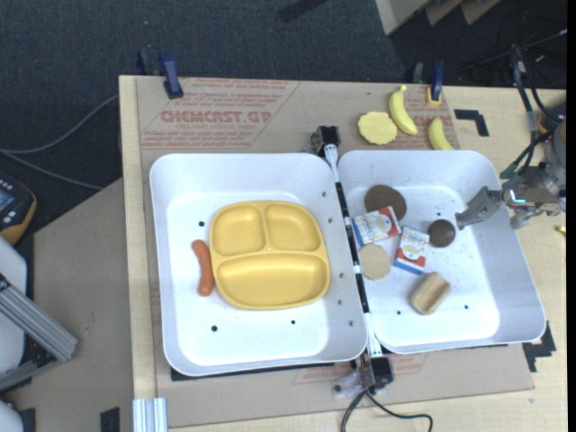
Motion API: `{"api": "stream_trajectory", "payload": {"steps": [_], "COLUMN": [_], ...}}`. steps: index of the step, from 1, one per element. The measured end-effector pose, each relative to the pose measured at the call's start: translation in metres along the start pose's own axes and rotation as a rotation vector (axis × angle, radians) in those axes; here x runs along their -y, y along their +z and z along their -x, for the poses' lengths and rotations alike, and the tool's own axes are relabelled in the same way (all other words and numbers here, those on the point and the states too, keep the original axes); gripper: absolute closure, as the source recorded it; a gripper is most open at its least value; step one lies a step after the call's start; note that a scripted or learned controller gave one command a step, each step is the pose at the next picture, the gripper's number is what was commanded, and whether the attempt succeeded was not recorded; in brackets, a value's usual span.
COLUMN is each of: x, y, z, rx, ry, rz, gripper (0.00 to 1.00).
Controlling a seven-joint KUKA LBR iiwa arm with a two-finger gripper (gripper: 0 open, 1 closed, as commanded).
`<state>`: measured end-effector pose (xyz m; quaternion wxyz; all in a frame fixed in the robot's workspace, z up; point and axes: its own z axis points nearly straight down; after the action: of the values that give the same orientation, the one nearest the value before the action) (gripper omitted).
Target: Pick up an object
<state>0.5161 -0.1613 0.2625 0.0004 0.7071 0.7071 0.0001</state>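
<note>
**Gripper hovering at the right bin's far edge**

The left bin [171, 241] is sitting well left of the gripper [475, 211], carrying a yellow divided plate [268, 254] and a hot dog [203, 266]. The right bin [504, 277] is lying under the gripper. A small brown ball [441, 233] is resting just left of the fingertips, apart from them. The grip's state cannot be told.

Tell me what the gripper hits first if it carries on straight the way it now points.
Probably the small brown ball: the gripper points left and a little down into the right bin, and the ball lies just past its tip. Its height above the ball is unclear, so it might pass over.
</note>
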Motion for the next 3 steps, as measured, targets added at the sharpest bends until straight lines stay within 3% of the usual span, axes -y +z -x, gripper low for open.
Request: {"api": "stream_trajectory", "payload": {"steps": [1,2,3], "x": [-0.050,-0.103,-0.146], "y": [0.105,0.177,0.172], "z": [-0.008,-0.052,-0.060], "rx": [-0.003,-0.001,0.002], "ry": [-0.003,-0.005,-0.003], "rz": [-0.009,0.004,0.012], "gripper": [0.00,0.00,0.00]}}
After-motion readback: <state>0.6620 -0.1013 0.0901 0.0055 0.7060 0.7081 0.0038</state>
